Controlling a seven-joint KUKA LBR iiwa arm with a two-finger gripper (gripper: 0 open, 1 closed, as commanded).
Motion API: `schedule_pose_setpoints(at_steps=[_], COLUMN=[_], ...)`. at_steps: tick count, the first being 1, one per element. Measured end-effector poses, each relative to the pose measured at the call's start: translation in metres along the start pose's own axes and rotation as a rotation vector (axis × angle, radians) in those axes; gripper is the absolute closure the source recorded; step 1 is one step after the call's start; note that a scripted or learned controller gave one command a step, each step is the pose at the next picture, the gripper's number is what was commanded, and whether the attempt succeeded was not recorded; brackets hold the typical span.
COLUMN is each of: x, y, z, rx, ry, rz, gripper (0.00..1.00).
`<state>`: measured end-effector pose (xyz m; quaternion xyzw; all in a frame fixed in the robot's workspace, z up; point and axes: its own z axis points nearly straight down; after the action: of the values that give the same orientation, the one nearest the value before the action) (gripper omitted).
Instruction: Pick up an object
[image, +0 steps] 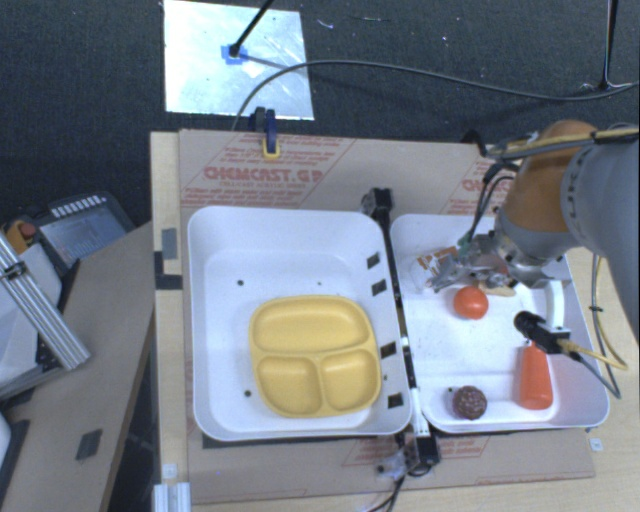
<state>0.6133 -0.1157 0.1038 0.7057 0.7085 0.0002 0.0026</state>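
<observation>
In the right bin (432, 405), the end effector (455, 265) hangs low near the back wall, just above and beside the orange ball (471, 302); whether its grip is wide or narrow cannot be told.

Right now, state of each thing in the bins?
Yellow tray: upright, flat in the left bin.
Tomato: loose in the right bin, just below the gripper.
Carrot: lying flat, untouched.
Brown ball: resting near the front wall.
</observation>
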Motion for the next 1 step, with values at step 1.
schedule_pose_setpoints(at_steps=[1], x=[-0.0005], y=[0.0030], z=[-0.0145], rx=[-0.011], ry=[-0.001], rz=[0.001], gripper=[1.00])
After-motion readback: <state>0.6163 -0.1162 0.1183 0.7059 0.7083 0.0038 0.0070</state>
